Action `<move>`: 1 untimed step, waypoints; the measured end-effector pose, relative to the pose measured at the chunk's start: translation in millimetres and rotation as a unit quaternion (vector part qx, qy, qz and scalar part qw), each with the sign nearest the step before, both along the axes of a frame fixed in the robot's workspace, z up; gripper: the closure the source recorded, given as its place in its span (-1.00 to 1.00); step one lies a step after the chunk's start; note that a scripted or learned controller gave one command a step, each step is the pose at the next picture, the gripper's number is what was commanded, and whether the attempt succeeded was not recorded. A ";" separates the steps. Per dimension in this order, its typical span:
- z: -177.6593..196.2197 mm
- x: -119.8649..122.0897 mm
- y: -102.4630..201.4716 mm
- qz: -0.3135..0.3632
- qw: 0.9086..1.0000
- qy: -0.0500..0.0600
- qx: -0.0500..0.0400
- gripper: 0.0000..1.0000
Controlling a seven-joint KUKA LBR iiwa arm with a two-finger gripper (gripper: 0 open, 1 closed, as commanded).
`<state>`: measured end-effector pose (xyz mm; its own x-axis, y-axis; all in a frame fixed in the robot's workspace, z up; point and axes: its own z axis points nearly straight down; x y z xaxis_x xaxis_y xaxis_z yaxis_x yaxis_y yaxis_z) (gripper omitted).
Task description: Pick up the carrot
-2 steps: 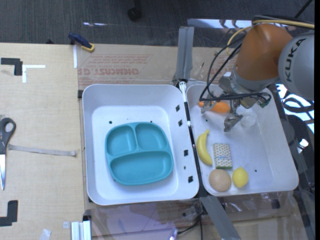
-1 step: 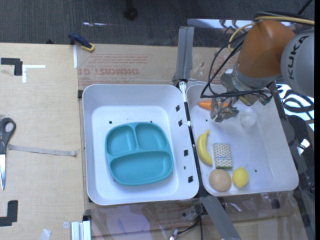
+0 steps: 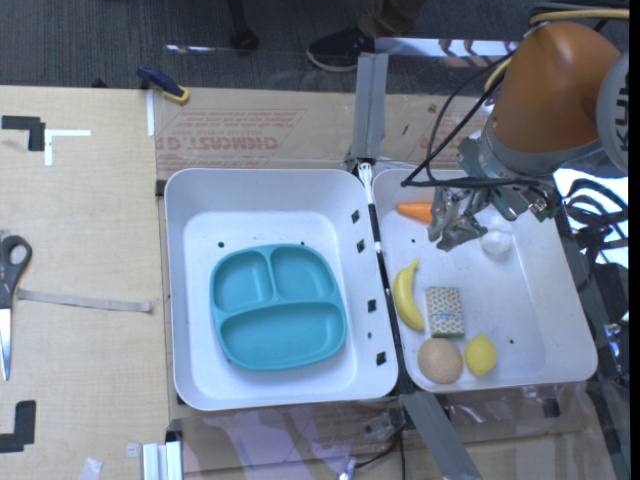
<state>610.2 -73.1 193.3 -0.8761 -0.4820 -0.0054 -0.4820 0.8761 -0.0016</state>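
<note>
Cardboard (image 3: 250, 133) behind bins bore mirrored, unreadable red print. Carrot (image 3: 414, 210) lay near right bin's (image 3: 560, 353) back left corner, beside gripper (image 3: 455, 230); pincer state impossible to tell.

- One fixed camera is mounted above the bench (image 3: 80, 228) and looks down at a slant.
- Both white bins sit within the frame: the left bin (image 3: 180, 298) near centre, the right bin (image 3: 560, 298) toward the right side.
- The arm (image 3: 560, 78) enters from the right.
- Floor (image 3: 200, 8) shows along the top.
</note>
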 end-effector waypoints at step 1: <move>0.0 0.0 0.0 0.000 1.000 0.000 0.000 -1.00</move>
<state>610.2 -73.2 193.3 -0.8762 -0.4819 -0.0053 -0.4819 0.8762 -0.0017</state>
